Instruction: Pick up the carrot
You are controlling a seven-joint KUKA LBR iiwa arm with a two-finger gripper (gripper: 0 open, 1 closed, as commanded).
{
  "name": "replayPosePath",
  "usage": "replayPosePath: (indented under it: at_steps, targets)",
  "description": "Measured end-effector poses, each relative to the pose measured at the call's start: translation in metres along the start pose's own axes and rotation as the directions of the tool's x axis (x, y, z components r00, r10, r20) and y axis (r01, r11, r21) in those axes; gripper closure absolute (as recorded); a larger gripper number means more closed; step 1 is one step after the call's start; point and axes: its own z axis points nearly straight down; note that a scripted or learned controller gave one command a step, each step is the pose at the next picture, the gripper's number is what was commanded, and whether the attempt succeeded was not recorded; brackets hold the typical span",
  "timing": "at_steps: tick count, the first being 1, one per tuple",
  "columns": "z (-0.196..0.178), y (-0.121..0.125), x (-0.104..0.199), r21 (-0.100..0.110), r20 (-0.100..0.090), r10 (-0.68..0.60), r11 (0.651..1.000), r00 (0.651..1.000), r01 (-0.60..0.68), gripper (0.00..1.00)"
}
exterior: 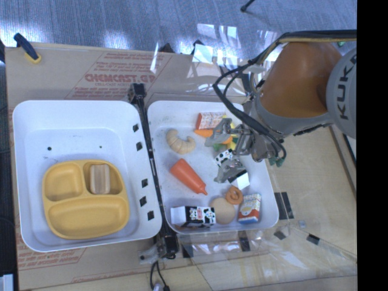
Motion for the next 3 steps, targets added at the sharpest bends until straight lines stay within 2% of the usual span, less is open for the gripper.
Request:
replayPosePath:
  at_steps: [1,2,3]
  targets:
    - [0.096,-0.05,-0.052,-0.002,-0.005,0.182,0.983,0.983,-0.182,0.0]
    - [0.168,-0.063,-0.116,-0.003,-0.008,0.21,0.978,0.978,-0.21,0.0]
    - [0.152,-0.062,-0.12,-0.002,0.004,0.201,0.98,0.98,-0.201,1.0]
